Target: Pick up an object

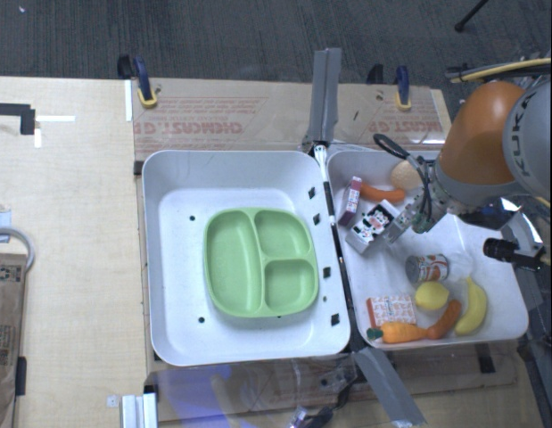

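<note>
From the one camera above the bench we look down on a pale wooden bench top with a sheet of brown cardboard laid along its far side, held by blue and yellow clamps. Beyond the bench lies dark grey carpet. At the left edge we see a brown paper bag, and on the far left a small black angle piece.

Two white bins sit side by side. The left bin holds a green divided plate near its middle. The right bin holds the loose objects: a pink-purple packet and a black-and-white patterned box at its left, a carrot and a tan rounded item at the far side, a small can, a lemon, a banana, a red-and-white carton and another carrot at the near side.

The arm reaches in from the right, and its gripper hangs low over the right bin, just beside the patterned box. We cannot tell how its fingers stand, nor whether they touch the box.
</note>
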